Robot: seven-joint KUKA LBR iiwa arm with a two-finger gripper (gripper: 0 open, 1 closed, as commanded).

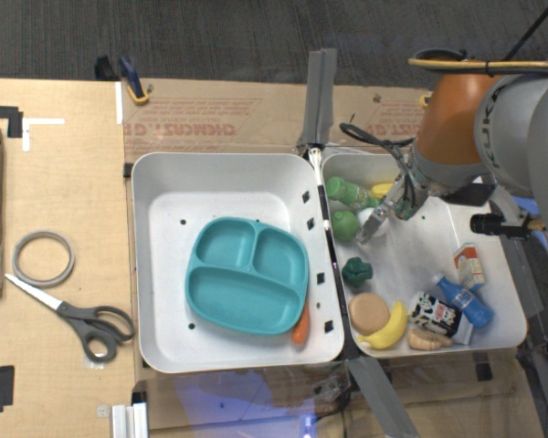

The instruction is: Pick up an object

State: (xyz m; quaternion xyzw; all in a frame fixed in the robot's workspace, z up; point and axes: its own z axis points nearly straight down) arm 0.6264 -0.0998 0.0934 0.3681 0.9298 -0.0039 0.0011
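the gripper (376, 224) is seen low in the right bin (493, 336), at its far left part, tilted down toward the bin's left wall. its fingers appear to stand a little apart with nothing visibly between them, though the tips are small and blurred. just beside the tips lies a green round fruit (345, 224), and behind it a green leafy piece (341, 192) next to something yellow (381, 190). a dark green lump (356, 270) lies nearer, apart from the tips.

no object is held yet; the step in hand is judged to be the closing approach on the green round fruit. for this to be done well, the fingers should be brought to either side of the fruit's widest part, since a round toy is likely to roll or squirt out if pinched off centre. the bin wall should be kept clear of the outer finger. the lift should be made straight up, so that neighbours are not dragged.

further objects lie at the near side: a tan disc (369, 312), a banana (389, 328), a black-and-white carton (436, 316) and a blue bottle (465, 301). the left bin (155, 245) holds a teal divided plate (248, 276) and a carrot (300, 328).
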